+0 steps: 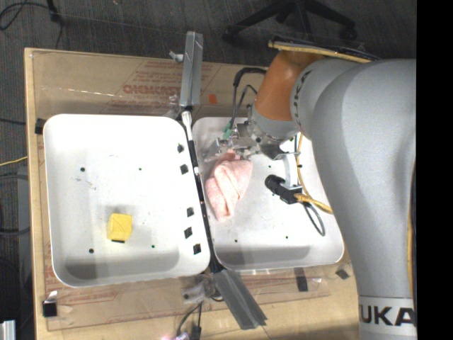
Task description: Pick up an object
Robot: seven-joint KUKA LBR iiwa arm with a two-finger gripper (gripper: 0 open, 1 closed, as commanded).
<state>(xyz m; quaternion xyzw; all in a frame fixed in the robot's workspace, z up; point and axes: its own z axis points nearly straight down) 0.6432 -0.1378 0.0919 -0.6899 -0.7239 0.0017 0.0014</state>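
Observation:
A crumpled pink cloth (228,183) lies in the right bin (283,243), against its left wall. My gripper (237,146) hangs right over the cloth's upper end, at the back of that bin, below the orange wrist band. A yellow block (119,227) sits in the left bin (78,147), toward its front.
A grey metal divider bar (191,69) runs between the two bins. The grey arm body (368,176) covers the right side of the right bin. A black cable connector (282,188) and yellow wire hang just right of the cloth.

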